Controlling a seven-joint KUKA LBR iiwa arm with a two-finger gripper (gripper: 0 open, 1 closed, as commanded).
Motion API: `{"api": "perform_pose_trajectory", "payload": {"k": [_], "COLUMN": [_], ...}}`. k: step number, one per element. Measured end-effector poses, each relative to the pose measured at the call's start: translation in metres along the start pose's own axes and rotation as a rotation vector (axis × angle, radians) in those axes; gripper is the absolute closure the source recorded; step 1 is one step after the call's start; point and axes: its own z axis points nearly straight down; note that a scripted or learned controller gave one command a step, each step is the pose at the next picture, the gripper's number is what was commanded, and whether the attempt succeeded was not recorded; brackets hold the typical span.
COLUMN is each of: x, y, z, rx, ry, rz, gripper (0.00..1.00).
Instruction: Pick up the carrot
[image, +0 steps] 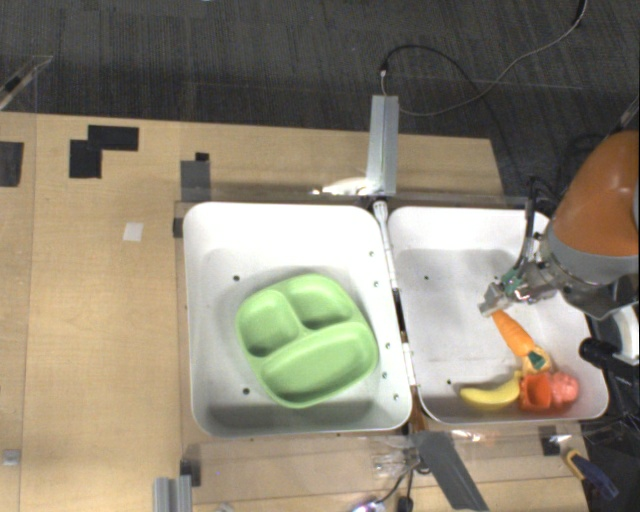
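The orange carrot (516, 336) lies slanted in the right bin (440, 300), its green-tipped end pointing toward the bin's front right corner. My gripper (507, 293) hangs just over the carrot's upper left end, at or very close to its tip. The arm's grey wrist and orange band come in from the right edge above it. From this angle I cannot make out whether the gripper touches the carrot.
A yellow banana (490, 395) and a red fruit (550, 390) lie against the right bin's front wall, right beside the carrot's lower end. A green divided plate (305, 340) sits in the left bin (215, 300). The right bin's left half is bare white floor.
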Motion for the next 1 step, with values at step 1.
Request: {"api": "perform_pose_trajectory", "payload": {"k": [1], "x": [0.0167], "y": [-0.0273], "z": [0.0575], "rx": [0.004], "ry": [0.001], "rz": [0.082], "gripper": [1.0]}}
